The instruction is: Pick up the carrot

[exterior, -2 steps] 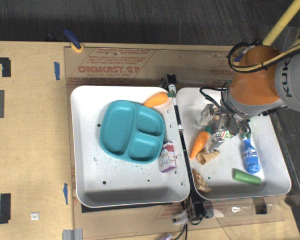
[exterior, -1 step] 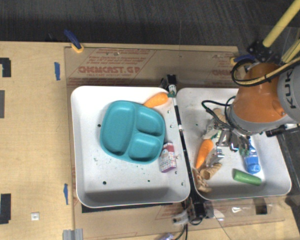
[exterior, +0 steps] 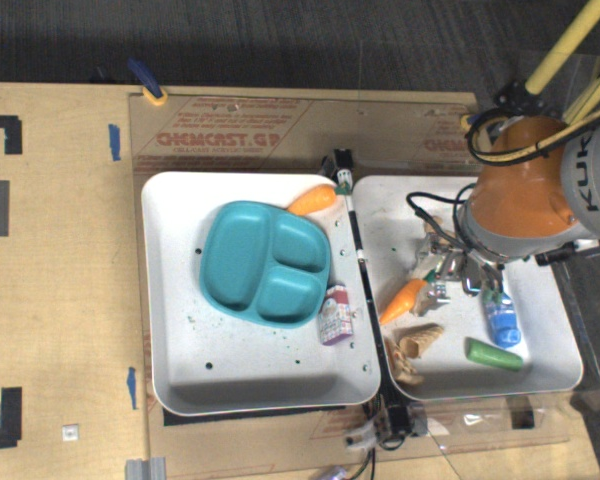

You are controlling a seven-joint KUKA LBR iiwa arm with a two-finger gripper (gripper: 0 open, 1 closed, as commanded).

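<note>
carrot (exterior: 402, 301) lies tilted in the right bin (exterior: 560, 373), at its left wall, thick end toward the pincer (exterior: 442, 286); a second orange carrot-like piece (exterior: 312, 200) sits in the left bin (exterior: 170, 368) above the teal tray (exterior: 264, 263); risk: program targets the wrong one, or a grab on the tapered end slips out; tan scrap (exterior: 418, 342) just below could get snagged; blue bottle (exterior: 501, 324) and green piece (exterior: 494, 353) sit further right; pincer touches or nearly touches the carrot's end; opening cannot be told; no hold confirmed.
</note>
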